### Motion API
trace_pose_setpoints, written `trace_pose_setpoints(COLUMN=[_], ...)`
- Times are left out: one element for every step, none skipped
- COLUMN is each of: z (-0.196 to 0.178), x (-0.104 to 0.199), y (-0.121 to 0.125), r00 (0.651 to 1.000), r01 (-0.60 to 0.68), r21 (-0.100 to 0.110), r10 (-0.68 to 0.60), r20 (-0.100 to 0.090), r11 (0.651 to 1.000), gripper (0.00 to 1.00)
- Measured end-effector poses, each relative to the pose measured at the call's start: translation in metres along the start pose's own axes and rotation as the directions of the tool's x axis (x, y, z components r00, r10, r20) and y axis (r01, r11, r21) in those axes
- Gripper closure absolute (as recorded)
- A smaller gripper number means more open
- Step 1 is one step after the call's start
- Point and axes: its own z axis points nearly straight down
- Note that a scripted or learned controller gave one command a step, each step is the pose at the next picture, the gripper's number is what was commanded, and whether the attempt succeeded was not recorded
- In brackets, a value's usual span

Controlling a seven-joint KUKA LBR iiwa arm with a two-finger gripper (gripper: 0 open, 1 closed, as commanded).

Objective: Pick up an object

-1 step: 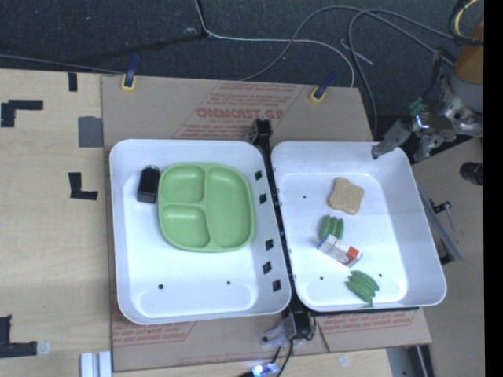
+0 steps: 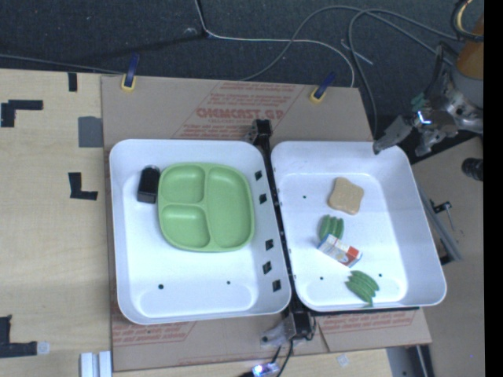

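My gripper waits at the upper right, past the right bin, holding nothing I can see; open or closed, I cannot tell.

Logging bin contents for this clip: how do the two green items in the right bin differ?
The upper green item sits mid-bin, touching the red-and-white packet; the lower green item lies apart near the front wall. The upper one stands roughly upright in the view; the lower one slants diagonally. Both are small, green and pod-like, in the right bin.
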Motion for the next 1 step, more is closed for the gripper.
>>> trace_pose_setpoints(z=[0.0451], x=[-0.0029], y=[0.0036], r00=[1.0], r01=[0.0], r21=[0.004], r10=[0.0], r20=[0.0], r11=[1.0], gripper=[0.0])
